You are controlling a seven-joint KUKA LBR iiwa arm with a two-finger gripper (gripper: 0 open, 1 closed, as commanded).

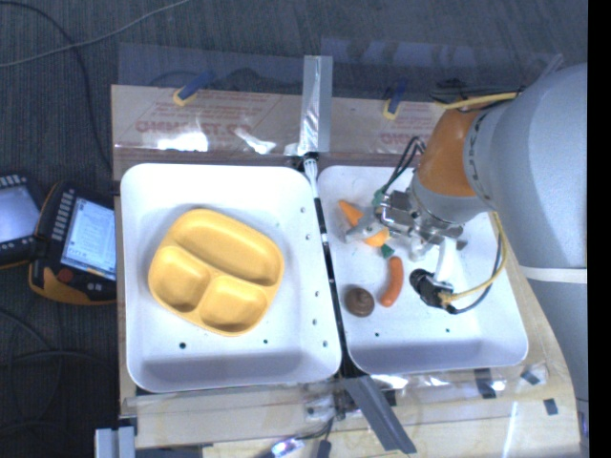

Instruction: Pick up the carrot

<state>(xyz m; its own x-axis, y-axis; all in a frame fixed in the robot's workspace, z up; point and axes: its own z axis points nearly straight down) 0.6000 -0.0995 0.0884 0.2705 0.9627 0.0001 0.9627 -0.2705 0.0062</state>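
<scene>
**Gripper low over right bin, carrot loose just beside it**

Down inside the right bin [477, 351], near its upper middle: the gripper [406, 225], hung below the orange band [447, 165] of the grey arm. Cannot tell how far open it stands, since the wrist and its metal housing cover the tips from above. Nothing seen clamped in it.

Just below the gripper, toward the picture's bottom edge: the carrot [390, 282], flat on the white bin floor, lying nearly upright in the picture with a slight lean. Apart from the gripper, not lifted.

Close to the right of the carrot: a black fitting [427, 286] on the arm, with a yellow cable [477, 289] looping out toward the bin's right side.

Down and left of the gripper, just beside the carrot's lower end: a small brown round item [359, 301].

Left of the gripper, toward the bin's upper left: a short orange piece [351, 213]. Between that piece and the carrot, right by the gripper: a small green and orange scrap [384, 249], too small to name.

Well away to the left, across the divider: the left bin [143, 351], with a yellow divided tray [216, 270] on its floor.
</scene>
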